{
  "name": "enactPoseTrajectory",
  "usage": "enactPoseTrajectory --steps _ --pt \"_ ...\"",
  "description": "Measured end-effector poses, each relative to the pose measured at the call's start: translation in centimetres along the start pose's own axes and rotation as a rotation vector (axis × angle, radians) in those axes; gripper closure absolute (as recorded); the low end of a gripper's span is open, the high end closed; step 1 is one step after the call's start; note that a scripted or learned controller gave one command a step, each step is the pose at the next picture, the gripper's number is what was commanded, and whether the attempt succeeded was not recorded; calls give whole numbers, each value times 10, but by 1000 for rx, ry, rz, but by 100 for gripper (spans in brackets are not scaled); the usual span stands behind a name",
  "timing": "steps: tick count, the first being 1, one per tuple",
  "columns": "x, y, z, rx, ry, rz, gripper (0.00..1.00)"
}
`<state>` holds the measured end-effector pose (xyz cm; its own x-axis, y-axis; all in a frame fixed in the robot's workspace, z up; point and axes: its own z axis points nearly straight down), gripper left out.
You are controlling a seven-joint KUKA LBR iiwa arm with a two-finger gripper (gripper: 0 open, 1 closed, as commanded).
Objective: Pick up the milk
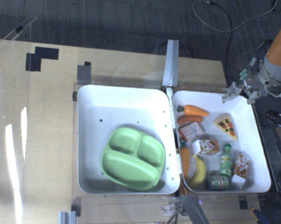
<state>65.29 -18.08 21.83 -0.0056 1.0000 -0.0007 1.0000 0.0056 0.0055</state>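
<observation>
**Still apart: milk low in the right bin, pincer up at the far rim**

Down in the near right corner of the right bin (260, 137): the milk (241, 167), a small carton lying flat on the white floor. Long axis running roughly from far rim to near rim, leaning slightly sideways. Printed red-and-brown end toward the far side, plain white end toward the near wall. Which end is the top, impossible to tell at this size. Just beside it on the left, a green bottle (226, 160), on much the same line; below that, a green can (218, 182) on its side, close to the carton's white end.

Up at the far right corner of the same bin: the pincer (239, 94), hanging over the rim. Fingers spread wide, nothing between them. Well apart from the carton, with a pizza slice (226, 125) on the floor between the two. Behind the pincer, the grey wrist and orange band of the arm (278, 55), reaching in from the right.

Elsewhere in the right bin: a carrot (192, 110) by the far left corner, a small red-and-white box (191, 131) nearer the middle, a banana (200, 170) along the left side.

Over in the left bin (99, 103): a green divided tray (134, 159), upside down or not, hard to say. Underneath everything, the pale wooden table (42, 128).
</observation>
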Motion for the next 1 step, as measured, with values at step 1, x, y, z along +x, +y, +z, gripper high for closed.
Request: enactPoseTrajectory --steps 1 --pt "20 -78 73 0 0 -202 0"
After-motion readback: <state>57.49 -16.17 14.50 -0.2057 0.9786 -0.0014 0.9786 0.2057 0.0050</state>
